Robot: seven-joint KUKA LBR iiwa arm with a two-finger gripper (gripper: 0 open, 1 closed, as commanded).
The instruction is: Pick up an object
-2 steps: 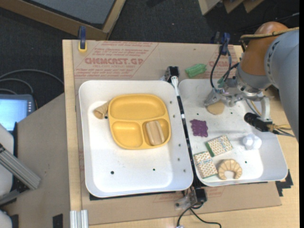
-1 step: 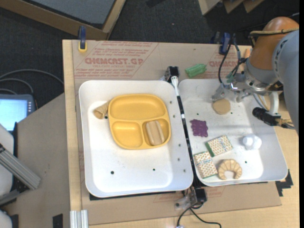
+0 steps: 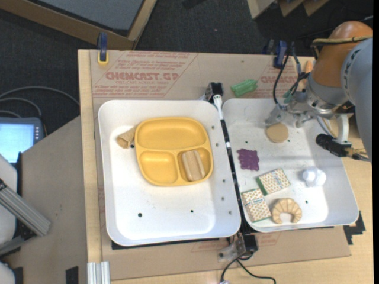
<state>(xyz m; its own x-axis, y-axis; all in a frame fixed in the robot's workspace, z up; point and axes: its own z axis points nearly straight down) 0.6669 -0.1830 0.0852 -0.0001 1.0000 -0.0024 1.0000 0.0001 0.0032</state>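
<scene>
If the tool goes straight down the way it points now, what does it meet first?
Most likely the round tan cookie-like piece in the right white bin: the tool sits just above it in the camera view. Depth is unclear, so it may instead land on the bin floor.

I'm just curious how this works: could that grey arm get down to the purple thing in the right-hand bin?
Probably yes. The purple piece lies flat on open bin floor, apart from its neighbours, with nothing over it, and the gripper is nearby in the same bin.
</scene>
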